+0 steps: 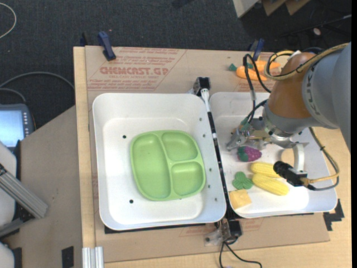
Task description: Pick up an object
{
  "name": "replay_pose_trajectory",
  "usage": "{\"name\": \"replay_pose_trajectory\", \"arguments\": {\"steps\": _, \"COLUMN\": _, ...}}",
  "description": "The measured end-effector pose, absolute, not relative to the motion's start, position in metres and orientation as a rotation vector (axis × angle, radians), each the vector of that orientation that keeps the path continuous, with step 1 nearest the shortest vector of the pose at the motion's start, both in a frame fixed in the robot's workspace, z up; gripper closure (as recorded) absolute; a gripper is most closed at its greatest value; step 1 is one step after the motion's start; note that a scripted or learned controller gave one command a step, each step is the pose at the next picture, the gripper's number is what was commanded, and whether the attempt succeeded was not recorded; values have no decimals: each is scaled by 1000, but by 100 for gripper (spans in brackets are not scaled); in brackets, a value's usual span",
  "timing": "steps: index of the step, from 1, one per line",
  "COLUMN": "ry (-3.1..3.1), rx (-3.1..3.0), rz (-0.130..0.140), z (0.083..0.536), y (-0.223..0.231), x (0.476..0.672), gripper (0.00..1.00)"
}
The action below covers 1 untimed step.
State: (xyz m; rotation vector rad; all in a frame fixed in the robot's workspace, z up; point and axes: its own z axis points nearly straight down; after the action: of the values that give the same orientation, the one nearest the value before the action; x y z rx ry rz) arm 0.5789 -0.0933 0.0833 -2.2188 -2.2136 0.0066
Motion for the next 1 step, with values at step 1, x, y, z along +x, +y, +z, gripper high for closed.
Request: {"name": "replay_pose_trajectory", "arguments": {"steps": 1, "ry": -2220, "rx": -2225, "rz": -2, "z": 95, "y": -94, "x": 583, "gripper": 100}}
